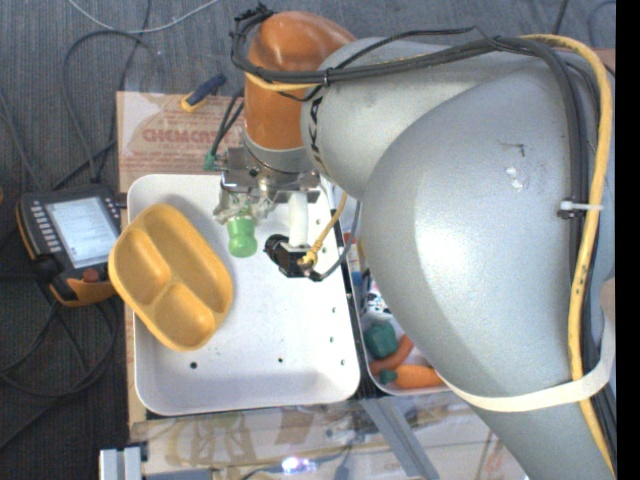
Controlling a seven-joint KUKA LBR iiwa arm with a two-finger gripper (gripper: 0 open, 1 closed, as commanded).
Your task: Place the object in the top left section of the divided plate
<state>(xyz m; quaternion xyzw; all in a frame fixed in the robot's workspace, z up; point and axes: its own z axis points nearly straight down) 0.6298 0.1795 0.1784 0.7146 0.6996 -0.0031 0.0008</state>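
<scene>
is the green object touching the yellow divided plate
Apart. The camera view shows a strip of white bin floor between the green object and the yellow divided plate.

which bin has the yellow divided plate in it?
The left bin. The yellow divided plate sits at its left edge; the right bin holds small orange and green items instead.
</scene>
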